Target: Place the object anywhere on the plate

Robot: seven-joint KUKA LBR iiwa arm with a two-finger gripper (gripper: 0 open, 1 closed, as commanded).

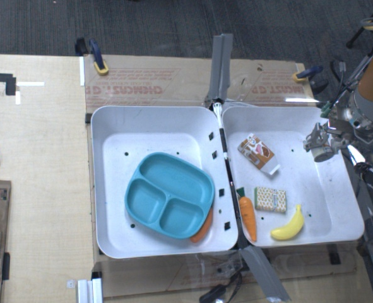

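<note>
Lying flat in the far-left part of the right bin [312, 122], the small carton [257, 153] looks the likeliest object for this task, though the task names none of the 4 loose items there. It is the one closest to the gripper [322, 145], angled with 1 short end towards the bins' shared wall.

It looks like a light, stiff cardboard box, probably smooth-faced and easy to dent if squeezed hard. I would take it across its narrow width, near the middle, so it does not swing.

Nearer to me lie a pale green packet [271, 199], a carrot [247, 218] tight against the dividing wall, and a banana [288, 225] by the near-right corner. The packet seems flat and soft. The carrot and banana are rounded and could roll or slip.

The gripper hangs over the right side of that bin, well apart from the carton. Whether it is spread or closed I cannot tell, and I see nothing in its grasp.

Further left, the blue 3-compartment plate [169, 196] sits in the left bin [110, 169], towards its near-right corner. Its compartments are bare, and an orange piece [203, 228] pokes out from under its near-right edge.
</note>
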